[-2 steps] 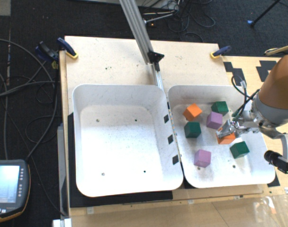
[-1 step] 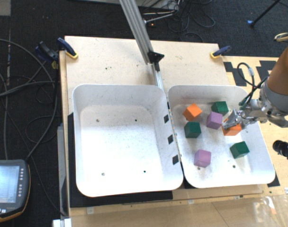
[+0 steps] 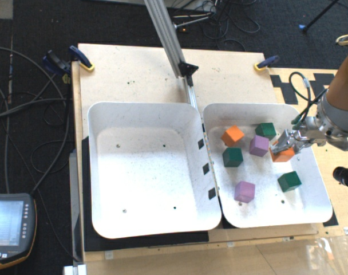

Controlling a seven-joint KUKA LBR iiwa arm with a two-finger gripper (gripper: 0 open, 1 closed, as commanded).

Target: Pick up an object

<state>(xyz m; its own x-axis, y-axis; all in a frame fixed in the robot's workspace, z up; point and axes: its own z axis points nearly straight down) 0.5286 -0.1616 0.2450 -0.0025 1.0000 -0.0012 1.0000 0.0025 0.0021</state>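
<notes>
Watching from my remote desk, I see the gripper (image 3: pixel 284 146) low in the right bin (image 3: pixel 311 208), closed on an orange block (image 3: pixel 284 154) that shows between and just under its fingers. My worry is a shallow hold: the block seems pinched near its top edge, so it could tilt and slip out as the arm lifts. A purple block (image 3: pixel 258 146) sits just beside the fingers on the left, and a nudge could drag it along. A green block (image 3: pixel 265 130) lies near, farther back. The orange block stays at the bin's right side, whether touching the floor I cannot tell.
</notes>
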